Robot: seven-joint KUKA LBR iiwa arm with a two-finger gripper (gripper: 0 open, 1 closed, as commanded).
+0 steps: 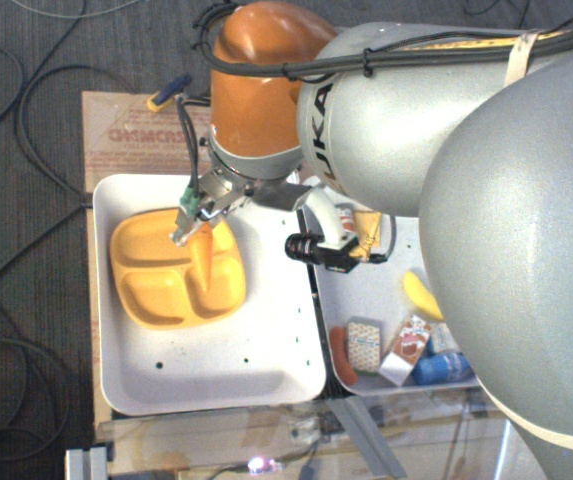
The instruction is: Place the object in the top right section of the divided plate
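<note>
Camera view: an orange carrot-like object is seen pinched between the narrowly parted fingers of the gripper over the top right section of the divided plate, so release is judged due next

The grey arm with its orange band reaches in from the right over the left shallow white bin, where a yellow plastic divided plate lies. The two-finger gripper sits over the plate's upper right part, an orange carrot-shaped object between its fingertips and touching the plate. The right white bin holds a yellow banana-like piece, small printed cartons and a blue item.
</note>
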